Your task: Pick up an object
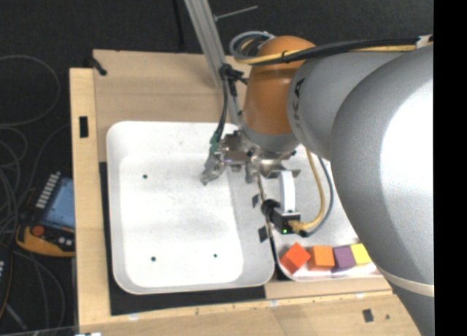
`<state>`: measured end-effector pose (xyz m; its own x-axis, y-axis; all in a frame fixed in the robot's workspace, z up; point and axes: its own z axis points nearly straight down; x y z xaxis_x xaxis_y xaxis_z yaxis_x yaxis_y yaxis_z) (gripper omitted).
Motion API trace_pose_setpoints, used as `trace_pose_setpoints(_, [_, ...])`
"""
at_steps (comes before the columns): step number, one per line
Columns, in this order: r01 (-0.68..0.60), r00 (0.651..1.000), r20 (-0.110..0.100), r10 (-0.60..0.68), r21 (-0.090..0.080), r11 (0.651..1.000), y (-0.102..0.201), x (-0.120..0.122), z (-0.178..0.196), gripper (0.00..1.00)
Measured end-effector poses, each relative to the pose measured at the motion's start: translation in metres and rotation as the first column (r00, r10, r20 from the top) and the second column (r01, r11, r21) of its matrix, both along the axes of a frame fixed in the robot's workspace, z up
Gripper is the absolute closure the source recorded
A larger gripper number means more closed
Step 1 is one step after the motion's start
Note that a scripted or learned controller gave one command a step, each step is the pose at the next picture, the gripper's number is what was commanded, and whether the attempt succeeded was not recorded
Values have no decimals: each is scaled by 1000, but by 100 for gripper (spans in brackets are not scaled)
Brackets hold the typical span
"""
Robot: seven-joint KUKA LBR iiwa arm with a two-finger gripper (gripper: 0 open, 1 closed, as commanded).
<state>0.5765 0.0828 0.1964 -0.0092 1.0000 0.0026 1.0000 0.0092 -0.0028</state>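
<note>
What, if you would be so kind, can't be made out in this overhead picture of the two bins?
- Right shallow white bin: in the camera view the grey arm with the orange band covers most of it.
- Row of small blocks, orange-red cube, orange, purple, yellow: any others are hidden under the arm.
- Gripper: too small and blurred to judge its state.

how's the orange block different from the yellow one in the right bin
The orange block is orange-red and sits at the left end of the row; the yellow block is yellow and sits at the right end, next to the arm. The orange block looks turned at an angle, the yellow block squarer. Both lie in the right bin.
</note>
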Motion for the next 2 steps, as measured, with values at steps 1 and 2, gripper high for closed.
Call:
trace_pose_setpoints(1, [10,1000,-1,-10,-3,1000,-4,-71,0,0])
trace_pose_setpoints(2, [14,1000,4,-14,-1,1000,-4,-68,10,100])
